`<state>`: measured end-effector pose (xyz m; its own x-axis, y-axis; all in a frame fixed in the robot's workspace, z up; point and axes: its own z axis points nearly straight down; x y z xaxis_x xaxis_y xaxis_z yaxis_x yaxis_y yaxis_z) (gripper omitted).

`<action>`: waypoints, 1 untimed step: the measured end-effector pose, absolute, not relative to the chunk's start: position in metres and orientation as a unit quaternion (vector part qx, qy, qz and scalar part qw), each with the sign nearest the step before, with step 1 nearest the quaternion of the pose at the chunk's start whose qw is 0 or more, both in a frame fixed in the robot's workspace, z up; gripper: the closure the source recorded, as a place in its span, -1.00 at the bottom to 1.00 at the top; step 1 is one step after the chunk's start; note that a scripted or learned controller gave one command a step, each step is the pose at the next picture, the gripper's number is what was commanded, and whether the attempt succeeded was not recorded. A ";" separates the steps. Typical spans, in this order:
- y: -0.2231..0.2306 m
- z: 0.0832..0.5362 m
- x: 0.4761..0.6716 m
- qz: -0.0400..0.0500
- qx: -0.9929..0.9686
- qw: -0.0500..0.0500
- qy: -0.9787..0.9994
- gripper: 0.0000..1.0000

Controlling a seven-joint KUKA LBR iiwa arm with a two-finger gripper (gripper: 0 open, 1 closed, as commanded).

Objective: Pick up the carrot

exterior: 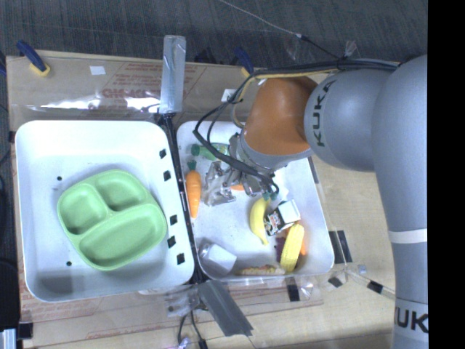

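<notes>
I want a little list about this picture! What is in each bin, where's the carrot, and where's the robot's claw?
left bin: a green divided plate
right bin: carrot, banana, a yellow toy, other small items
carrot position: along the right bin's left wall, lying flat
claw: over the right bin, just right of the carrot
carrot held: no, it lies beside the claw

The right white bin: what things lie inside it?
Inside the right white bin: an orange carrot by its left wall, a yellow banana, a yellow corn cob. The grey arm covers its upper part.
</notes>
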<state>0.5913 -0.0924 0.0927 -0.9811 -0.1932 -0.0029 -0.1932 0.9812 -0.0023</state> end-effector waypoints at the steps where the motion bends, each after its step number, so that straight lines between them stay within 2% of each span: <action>1: -0.029 0.194 0.565 0.000 0.038 0.003 0.999 1.00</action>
<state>0.5652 -0.0288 0.1942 -0.9971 0.0765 -0.0059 0.0765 0.9971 0.0008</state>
